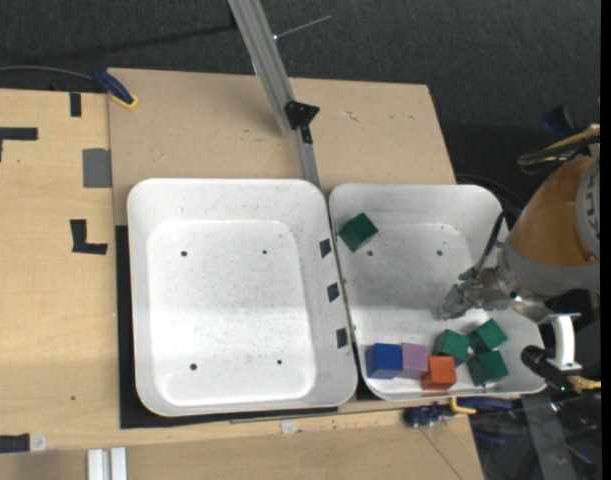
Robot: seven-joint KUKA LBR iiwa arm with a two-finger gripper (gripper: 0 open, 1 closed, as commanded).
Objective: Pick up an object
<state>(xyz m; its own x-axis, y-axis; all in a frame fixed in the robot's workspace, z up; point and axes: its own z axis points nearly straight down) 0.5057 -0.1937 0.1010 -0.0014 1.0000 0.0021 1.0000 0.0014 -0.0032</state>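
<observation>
I see the end effector [463, 298] low in the right bin [415, 200], but I cannot tell its state because it is too small and blurred. The closest objects are the green cubes [473, 346], just below it toward the near rim. One more green cube [358, 232] lies well apart, up and to its left.

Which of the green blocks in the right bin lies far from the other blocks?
The green block near the bin's upper left corner. It lies alone, while the other green ones crowd with the coloured blocks at the lower edge.
</observation>
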